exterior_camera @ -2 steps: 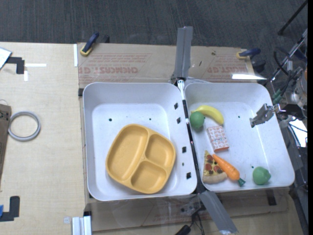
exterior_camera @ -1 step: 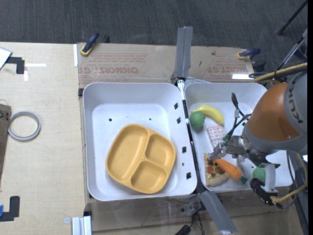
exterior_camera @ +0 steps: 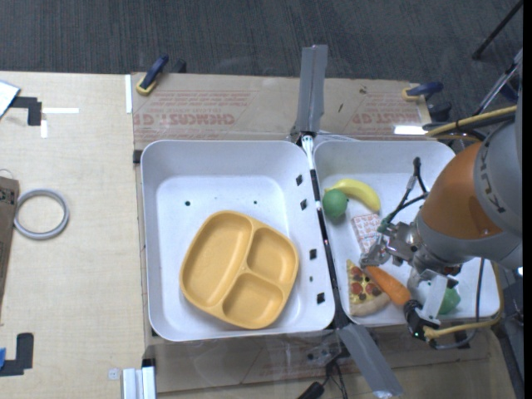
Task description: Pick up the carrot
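Note:
The orange carrot (exterior_camera: 389, 286) lies slantwise in the right bin (exterior_camera: 391, 150), its upper-left end against a toy pizza slice (exterior_camera: 363, 290). My gripper (exterior_camera: 376, 253) hangs low over that upper-left end, reaching in from the right below the arm's orange band (exterior_camera: 453, 206). Its fingers look open, and nothing is held between them. The carrot rests on the bin floor, and the wrist hides its lower-right tip.
The right bin also holds a yellow banana (exterior_camera: 357, 192), a green round fruit (exterior_camera: 334, 204), a small printed packet (exterior_camera: 364, 228) and a green item (exterior_camera: 450, 300) under the wrist. A yellow divided plate (exterior_camera: 239, 268) lies in the left bin (exterior_camera: 166, 223). A tape roll (exterior_camera: 39, 213) sits on the bench at left.

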`<state>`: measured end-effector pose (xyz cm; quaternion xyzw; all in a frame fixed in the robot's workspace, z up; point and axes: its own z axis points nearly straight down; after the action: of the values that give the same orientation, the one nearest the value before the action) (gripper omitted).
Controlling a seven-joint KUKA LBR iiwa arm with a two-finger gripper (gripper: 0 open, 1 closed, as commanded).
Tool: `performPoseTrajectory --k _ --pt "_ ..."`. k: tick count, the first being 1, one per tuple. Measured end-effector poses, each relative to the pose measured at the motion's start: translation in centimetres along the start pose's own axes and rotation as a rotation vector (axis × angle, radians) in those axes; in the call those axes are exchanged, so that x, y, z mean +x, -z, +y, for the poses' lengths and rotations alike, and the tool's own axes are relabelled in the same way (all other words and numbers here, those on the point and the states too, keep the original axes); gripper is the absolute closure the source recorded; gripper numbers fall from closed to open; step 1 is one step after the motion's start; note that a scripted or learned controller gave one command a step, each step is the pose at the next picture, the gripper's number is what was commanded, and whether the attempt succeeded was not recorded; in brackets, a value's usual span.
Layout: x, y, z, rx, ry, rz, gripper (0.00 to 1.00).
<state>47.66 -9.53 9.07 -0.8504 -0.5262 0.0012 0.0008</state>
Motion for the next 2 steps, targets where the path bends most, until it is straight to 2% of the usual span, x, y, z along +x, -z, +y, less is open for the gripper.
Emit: performPoseTrajectory --k 1,2 --pt "-0.74 0.01 0.33 0.001 -0.244 0.000 0.00" --pt "-0.84 0.83 0.37 0.002 -0.244 -0.002 1.00"
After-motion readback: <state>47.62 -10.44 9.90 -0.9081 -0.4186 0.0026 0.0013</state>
